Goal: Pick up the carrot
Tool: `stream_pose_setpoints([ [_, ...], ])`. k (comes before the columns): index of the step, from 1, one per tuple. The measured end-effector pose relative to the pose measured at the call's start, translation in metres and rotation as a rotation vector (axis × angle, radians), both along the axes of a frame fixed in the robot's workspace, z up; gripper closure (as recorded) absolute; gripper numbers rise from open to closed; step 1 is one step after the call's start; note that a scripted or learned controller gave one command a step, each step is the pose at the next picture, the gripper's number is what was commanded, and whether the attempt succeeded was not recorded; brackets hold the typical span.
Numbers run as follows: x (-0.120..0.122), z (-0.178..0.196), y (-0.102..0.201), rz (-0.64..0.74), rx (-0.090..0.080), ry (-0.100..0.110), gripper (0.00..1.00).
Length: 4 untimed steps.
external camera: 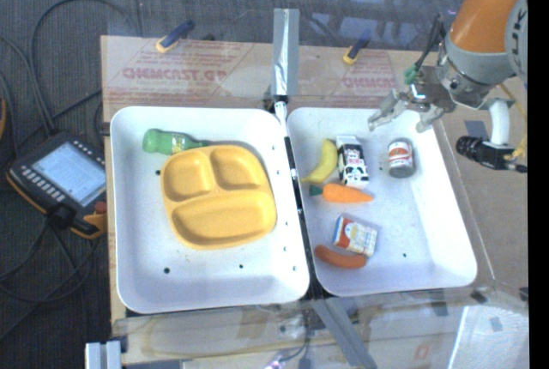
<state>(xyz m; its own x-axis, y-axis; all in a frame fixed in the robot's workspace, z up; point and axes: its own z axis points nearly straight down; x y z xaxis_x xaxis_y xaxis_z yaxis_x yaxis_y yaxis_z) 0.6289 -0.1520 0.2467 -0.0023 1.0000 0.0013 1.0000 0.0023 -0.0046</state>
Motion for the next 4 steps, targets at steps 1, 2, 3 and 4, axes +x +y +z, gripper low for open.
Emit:
stream_pose_setpoints([
  [1,-0.057,-0.153,0.02,0.045,0.0,-0.004,0.0],
  [2,-0.111,-0.155,0.023,0.25,-0.009,-0.023,0.0],
  [3,-0.146,-0.105,-0.008,0.498,0.001,-0.002,0.0],
  [4,-0.102,-0.157,0.003,0.306,-0.002,-0.011,0.0],
])
